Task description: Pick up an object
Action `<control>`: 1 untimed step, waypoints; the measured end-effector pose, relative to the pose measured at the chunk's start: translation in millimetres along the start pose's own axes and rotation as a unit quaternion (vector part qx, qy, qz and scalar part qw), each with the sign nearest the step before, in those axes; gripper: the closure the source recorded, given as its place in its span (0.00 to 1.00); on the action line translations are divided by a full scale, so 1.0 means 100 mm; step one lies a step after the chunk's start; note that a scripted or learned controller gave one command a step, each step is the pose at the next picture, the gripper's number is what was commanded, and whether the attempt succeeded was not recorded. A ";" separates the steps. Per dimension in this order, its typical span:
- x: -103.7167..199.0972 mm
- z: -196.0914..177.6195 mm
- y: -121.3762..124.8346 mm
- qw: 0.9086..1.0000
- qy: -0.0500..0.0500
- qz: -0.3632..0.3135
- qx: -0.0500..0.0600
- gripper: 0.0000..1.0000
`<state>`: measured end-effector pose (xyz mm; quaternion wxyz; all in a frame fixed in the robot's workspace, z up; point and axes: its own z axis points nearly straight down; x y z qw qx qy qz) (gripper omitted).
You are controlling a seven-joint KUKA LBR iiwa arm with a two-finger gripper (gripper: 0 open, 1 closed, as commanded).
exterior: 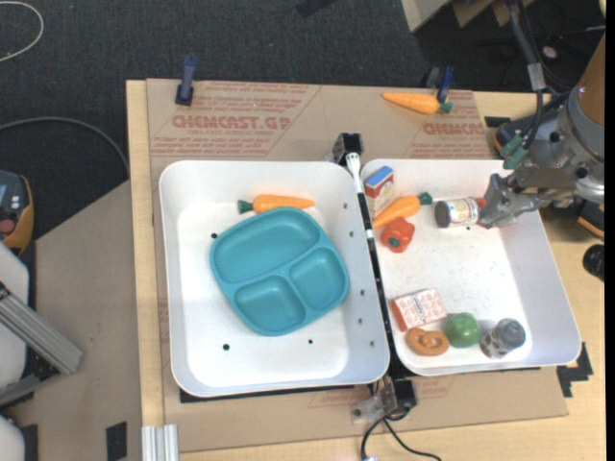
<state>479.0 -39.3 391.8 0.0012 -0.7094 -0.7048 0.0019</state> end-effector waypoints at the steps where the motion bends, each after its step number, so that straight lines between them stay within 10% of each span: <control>1: 1.03 -0.28 0.00 1.000 0.002 -0.009 -0.005 1.00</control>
